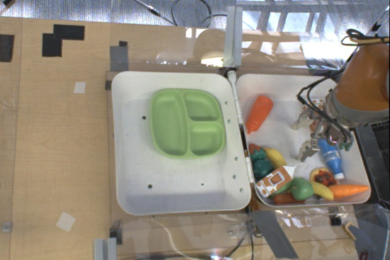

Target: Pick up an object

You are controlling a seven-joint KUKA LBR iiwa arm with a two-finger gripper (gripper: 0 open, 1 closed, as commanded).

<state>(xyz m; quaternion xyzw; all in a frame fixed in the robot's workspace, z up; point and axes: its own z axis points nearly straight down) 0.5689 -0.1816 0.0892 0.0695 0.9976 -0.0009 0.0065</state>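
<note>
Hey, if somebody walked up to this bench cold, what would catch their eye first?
Probably the green divided plate, alone in the middle of the left bin. Next, the heap of bright toy food along the right bin's near edge, with an orange carrot lying apart. The gripper hangs over that bin.

arm (365, 85): rounded orange band over a grey collar | cables (311, 94): black loops running beside the wrist | tool (308, 134): pale silver metal fingers, thin and shiny
</note>
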